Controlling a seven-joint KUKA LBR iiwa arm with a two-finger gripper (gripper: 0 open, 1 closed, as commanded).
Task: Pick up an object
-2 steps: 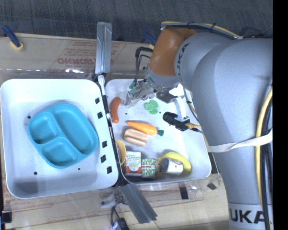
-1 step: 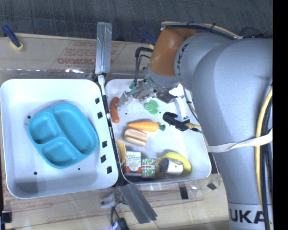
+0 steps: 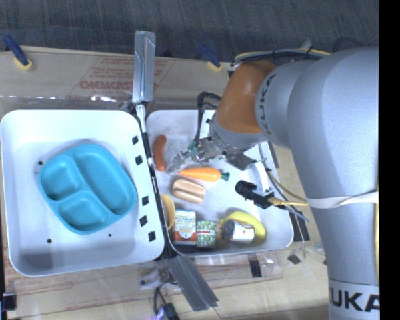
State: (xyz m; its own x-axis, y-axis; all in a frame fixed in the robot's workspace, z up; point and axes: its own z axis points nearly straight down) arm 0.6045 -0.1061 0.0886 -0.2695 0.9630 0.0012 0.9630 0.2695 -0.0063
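Camera view shows the end effector (image 3: 195,153) low in the right bin (image 3: 187,122), just above the carrot (image 3: 200,174); its grip state cannot be told. Reaching step; next, descend onto the carrot.

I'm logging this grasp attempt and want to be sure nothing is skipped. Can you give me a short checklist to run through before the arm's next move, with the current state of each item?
1. Gripper over the right bin: ok, it sits above the toy food.
2. Target close: ok, the carrot lies just below the gripper.
3. Object between fingers: cannot tell, the wrist hides them.
4. Neighbours crowding: not ok, the hot dog touches the carrot.
5. Blue tray out of the way: ok, in the left bin.
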